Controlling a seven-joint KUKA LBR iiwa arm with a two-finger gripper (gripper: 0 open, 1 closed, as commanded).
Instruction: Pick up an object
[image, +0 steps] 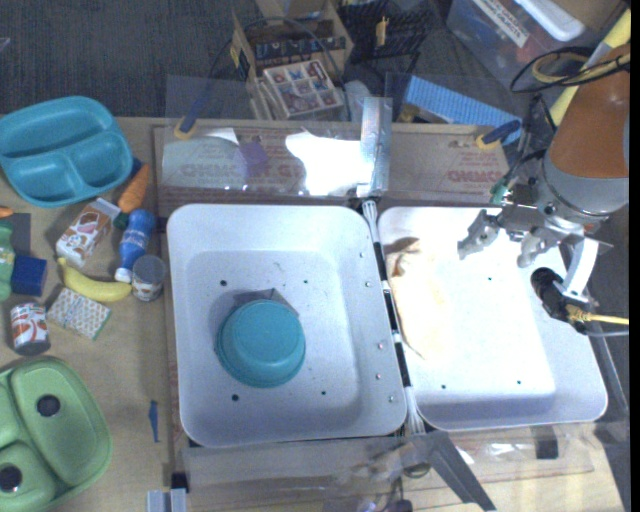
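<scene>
A teal bowl sits upside down in the left white bin, on a small dark patch of something under its far rim. My gripper hangs over the upper right part of the right bin, well away from the bowl. Its fingers are spread apart with nothing between them. The orange band of the arm rises at the top right corner.
Left of the bins lie a teal divided tray, a banana, small bottles, cans and cartons, and a green tray. A cardboard wall stands behind both bins. Cables run along the right edge.
</scene>
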